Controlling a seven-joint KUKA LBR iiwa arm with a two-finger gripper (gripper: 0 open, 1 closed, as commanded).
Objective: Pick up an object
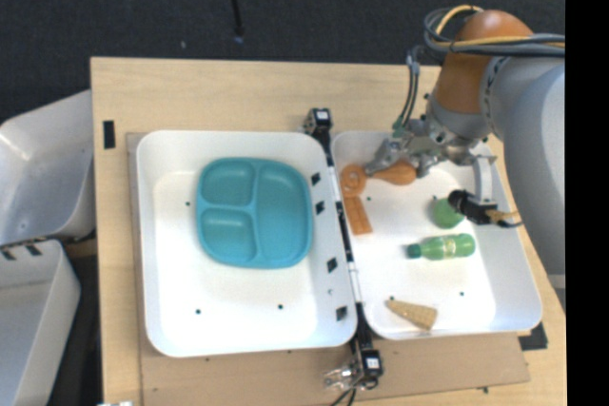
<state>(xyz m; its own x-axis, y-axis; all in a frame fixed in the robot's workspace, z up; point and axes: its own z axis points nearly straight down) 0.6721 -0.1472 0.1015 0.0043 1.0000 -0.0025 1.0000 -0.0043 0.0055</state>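
Observation:
My gripper (407, 157) hangs low over the back left part of the right bin (495, 299). Right beneath it lies an orange-brown rounded piece (398, 173), touching or very close to the gripper. Just left of that, an orange spatula-like thing (355, 202) lies along the bin's left wall. A green round object (443, 212) and a green bottle (442, 248) on its side lie in the middle of the bin. A tan wedge (412, 313) rests near the front edge.
The left bin (162, 299) holds a teal divided plate (255, 211). A divider with black clips (335, 233) separates the two bins. The arm's orange-banded wrist (471, 62) rises above the right bin's back right corner.

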